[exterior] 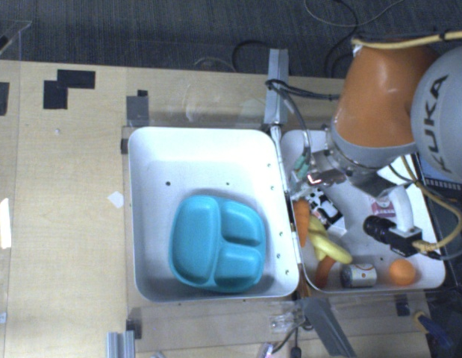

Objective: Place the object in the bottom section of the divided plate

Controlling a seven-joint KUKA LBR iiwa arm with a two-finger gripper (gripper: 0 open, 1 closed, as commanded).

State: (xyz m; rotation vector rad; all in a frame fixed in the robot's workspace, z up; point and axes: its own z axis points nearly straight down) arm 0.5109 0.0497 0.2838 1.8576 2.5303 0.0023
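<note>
A blue divided plate (216, 243) lies in the front part of the left bin (152, 162). It has one long section on its left and two smaller ones on its right, and nothing lies in any of them. My gripper (314, 177) hangs low over the back left part of the right bin (432, 278), under the orange-banded wrist. Just in front of it are a black-and-white item (323, 204), an orange carrot (301, 222) and a yellow banana (328, 245). Nothing can be made out between the fingers.
Further front in the right bin are a silver can (359, 276), an orange fruit (401, 272) and a brown piece (324, 271). A white and pink packet (387, 203) lies near the arm. A metal divider post (275, 88) stands between the bins.
</note>
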